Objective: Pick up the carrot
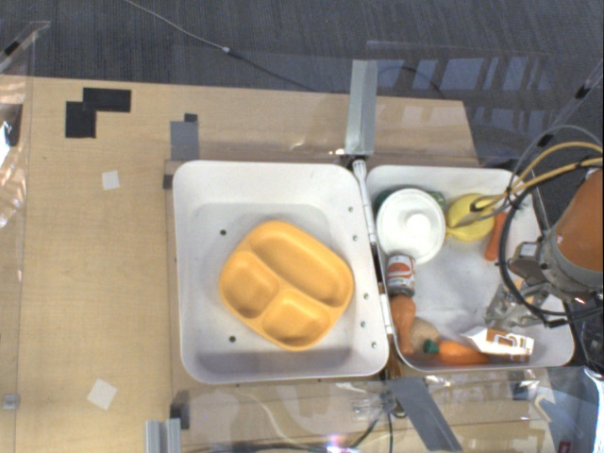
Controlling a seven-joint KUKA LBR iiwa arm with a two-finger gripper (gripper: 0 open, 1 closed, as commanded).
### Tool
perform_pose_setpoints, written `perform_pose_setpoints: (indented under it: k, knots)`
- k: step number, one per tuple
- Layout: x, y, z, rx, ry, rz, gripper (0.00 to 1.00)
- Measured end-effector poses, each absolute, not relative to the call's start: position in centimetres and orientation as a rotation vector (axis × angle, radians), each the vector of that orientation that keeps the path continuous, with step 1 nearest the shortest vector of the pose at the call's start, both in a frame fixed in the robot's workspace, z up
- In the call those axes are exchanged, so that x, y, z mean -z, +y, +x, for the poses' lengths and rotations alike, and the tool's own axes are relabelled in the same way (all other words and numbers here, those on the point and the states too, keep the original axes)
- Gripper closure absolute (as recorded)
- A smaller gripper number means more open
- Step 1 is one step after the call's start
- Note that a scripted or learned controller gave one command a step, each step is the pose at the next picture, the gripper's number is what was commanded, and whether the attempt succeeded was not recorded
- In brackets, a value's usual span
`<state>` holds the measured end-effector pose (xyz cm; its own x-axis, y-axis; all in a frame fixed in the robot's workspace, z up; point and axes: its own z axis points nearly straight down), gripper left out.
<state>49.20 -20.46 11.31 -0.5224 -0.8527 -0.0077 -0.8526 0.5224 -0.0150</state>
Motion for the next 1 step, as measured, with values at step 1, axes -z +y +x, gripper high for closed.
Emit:
perform_pose_setpoints:
  k: [1]
  knots:
    - [-10.74,-20.49,50.1,0.006,2.817,-1.371,1.0]
